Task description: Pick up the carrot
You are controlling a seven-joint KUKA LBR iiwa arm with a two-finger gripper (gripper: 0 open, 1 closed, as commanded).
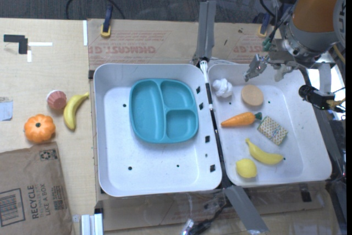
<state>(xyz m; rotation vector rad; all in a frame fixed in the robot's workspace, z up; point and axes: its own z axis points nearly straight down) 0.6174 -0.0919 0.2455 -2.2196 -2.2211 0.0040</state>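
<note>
Bench (49,69) bearing two white bins: left bin (110,173), right bin (308,168). Near its left edge lie a pumpkin (39,128), banana (74,110), cupcake (56,100) and cardboard (33,190).

2 bananas (75,110) (264,153), 2 bins (110,173) (308,168)

carrot (240,120): orange, with a green tip
divided plate (163,110): teal
left bin (110,135): white
right bin (308,146): white
banana in the right bin (264,153): yellow
lemon (246,168): yellow
round disc (252,96): tan
small block (273,130): pale, with a green speckled pattern
crumpled lump (222,87): white
pumpkin (39,129): orange
banana on the counter (73,110): yellow
counter (33,80): light wood grain
arm (319,0): orange band over grey
</note>
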